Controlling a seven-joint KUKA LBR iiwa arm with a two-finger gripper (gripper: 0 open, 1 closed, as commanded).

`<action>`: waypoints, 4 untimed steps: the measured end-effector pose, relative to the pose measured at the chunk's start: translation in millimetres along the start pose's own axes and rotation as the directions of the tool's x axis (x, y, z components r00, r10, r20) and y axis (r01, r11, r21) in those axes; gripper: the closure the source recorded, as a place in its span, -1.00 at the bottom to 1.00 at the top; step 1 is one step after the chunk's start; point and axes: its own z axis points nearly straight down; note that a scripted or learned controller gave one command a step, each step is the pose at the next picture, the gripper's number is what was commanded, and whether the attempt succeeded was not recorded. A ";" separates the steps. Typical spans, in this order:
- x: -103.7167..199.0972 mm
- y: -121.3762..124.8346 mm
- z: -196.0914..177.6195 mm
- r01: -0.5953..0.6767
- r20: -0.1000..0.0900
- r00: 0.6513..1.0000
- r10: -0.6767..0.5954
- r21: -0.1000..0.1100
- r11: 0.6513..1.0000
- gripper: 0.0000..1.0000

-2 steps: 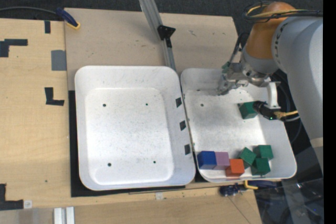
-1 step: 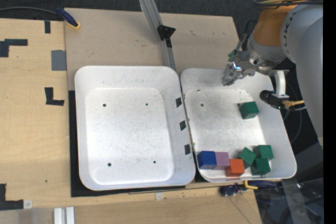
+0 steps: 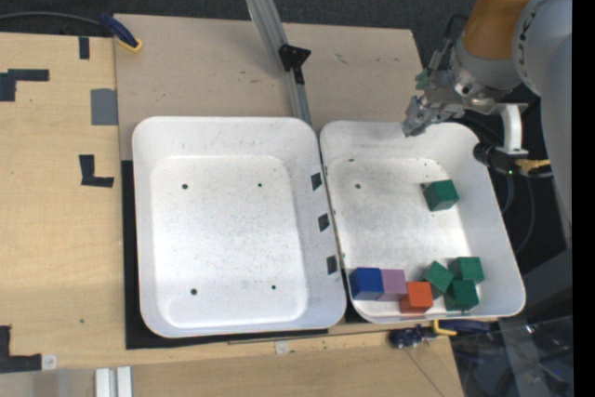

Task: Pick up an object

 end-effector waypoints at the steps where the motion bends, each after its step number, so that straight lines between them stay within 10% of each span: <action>1: 0.8 1.0 -29.4 -0.001 0.000 1.000 0.001 0.002 1.000 1.00; 4: 158.6 -37.3 -19.9 0.006 -0.003 1.000 -0.006 0.006 1.000 1.00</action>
